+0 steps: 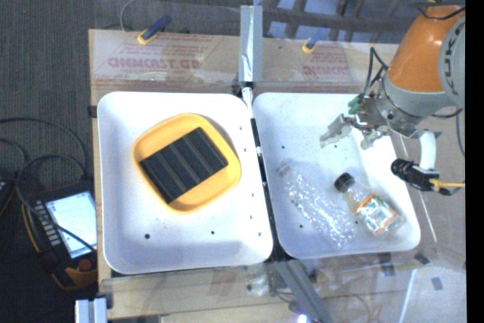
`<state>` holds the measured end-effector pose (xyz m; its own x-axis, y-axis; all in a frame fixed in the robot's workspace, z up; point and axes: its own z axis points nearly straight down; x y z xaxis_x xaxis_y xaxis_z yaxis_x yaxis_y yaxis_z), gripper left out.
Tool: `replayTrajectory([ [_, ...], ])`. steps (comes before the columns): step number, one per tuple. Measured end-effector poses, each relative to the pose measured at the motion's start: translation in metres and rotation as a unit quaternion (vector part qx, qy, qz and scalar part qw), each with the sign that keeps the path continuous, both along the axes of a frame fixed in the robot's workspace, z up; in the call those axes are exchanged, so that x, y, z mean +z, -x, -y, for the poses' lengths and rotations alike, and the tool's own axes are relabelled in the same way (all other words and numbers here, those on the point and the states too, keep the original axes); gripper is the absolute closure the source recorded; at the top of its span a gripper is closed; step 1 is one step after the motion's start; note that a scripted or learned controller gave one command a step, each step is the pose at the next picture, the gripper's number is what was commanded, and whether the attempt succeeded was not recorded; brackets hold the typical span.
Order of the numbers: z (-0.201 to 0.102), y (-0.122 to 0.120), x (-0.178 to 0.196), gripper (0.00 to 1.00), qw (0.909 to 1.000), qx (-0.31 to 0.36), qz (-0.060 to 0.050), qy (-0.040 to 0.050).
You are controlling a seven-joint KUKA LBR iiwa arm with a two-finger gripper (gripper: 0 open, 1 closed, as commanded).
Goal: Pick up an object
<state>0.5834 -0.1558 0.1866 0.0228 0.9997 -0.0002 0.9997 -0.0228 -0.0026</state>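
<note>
Grey arm [423,98], glossy orange band [432,49], thin black cables, pale metal gripper [349,129]

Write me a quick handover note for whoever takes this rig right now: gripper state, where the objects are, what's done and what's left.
Gripper: above the upper part of the right bin, nothing between its fingers.
Right bin: a clear plastic bottle lies on its side, its black cap up and its orange label toward the lower right corner; a crumpled clear wrapper lies beside it.
Left bin: a yellow tray with a black ribbed insert, lying at a slant.
Done: nothing picked up yet.
Left: lower onto one object, probably in the right bin, close, lift.
</note>
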Motion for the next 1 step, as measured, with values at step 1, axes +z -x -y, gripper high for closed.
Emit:
replayTrajectory([
  [1, 0.0473, 0.0359, -0.0914, 0.00, 0.9999, -0.017, 0.001, -0.0011],
])
